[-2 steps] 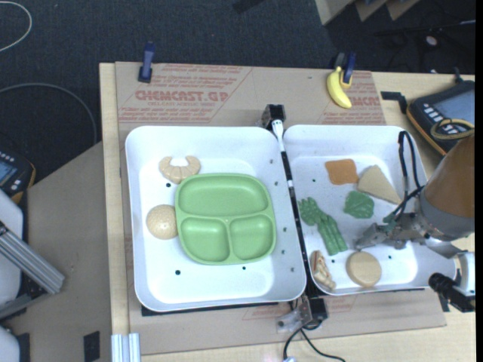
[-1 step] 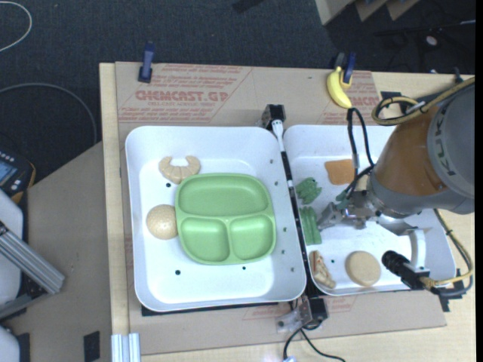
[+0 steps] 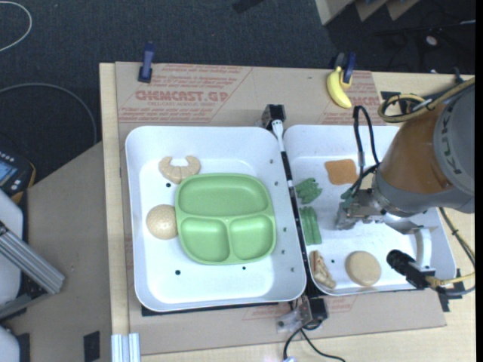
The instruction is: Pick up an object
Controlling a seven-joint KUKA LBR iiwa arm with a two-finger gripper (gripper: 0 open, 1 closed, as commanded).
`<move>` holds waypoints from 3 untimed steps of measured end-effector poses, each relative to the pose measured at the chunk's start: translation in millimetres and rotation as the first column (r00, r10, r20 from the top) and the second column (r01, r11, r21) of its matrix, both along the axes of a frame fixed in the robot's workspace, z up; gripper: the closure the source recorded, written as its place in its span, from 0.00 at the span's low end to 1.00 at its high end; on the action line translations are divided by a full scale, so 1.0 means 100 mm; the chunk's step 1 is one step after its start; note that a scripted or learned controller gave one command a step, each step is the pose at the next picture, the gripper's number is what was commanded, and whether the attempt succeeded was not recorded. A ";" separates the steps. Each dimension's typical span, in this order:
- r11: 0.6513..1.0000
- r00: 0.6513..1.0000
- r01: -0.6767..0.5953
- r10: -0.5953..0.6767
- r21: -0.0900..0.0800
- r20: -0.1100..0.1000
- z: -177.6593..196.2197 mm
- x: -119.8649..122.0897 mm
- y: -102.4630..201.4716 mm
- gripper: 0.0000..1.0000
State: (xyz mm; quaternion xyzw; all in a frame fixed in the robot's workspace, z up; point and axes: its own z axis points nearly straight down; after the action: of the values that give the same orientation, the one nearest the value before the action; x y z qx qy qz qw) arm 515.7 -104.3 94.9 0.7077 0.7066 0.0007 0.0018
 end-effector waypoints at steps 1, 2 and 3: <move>1.000 1.000 -0.001 0.001 -0.004 0.015 1.74 -0.06 -0.28 1.00; 1.000 1.000 -0.007 0.007 0.005 -0.007 1.59 -0.37 0.32 1.00; 1.000 1.000 -0.007 0.007 0.001 0.020 3.89 0.01 0.78 1.00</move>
State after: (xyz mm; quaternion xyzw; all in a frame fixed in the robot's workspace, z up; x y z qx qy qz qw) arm 516.5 -26.0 484.2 0.7050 0.7091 0.0081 0.0083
